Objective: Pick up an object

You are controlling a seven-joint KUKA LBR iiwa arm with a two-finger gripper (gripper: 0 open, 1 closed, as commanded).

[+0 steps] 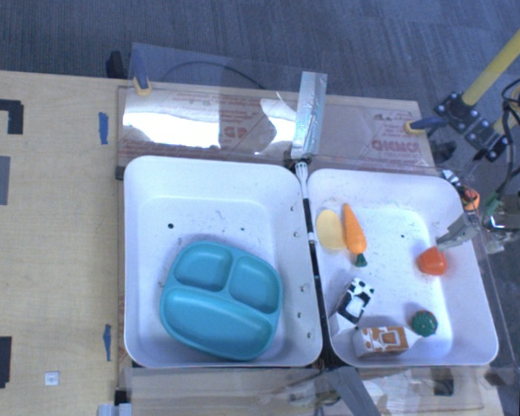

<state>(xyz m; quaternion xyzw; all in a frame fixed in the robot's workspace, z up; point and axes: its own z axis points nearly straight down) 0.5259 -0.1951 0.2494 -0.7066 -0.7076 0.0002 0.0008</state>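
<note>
The right bin (391,197) holds several small toys. A pale yellow lemon-shaped piece (331,230) lies beside an orange carrot (354,231) near the bin's left wall. An orange-red ball (432,261) sits by the right wall. Toward the front are a black-and-white cow figure (355,301), a small green ball (423,323) and a brown-and-white box-shaped toy (382,340). All of them rest on the bin floor, with nothing touching them from above.
The left bin (200,187) carries a teal divided plate (222,299) at its front. A metal clamp (463,229) and cables (513,112) crowd the right bin's right rim. A yellow pole (507,55) slants at the upper right. A clear sheet (212,122) lies behind the bins.
</note>
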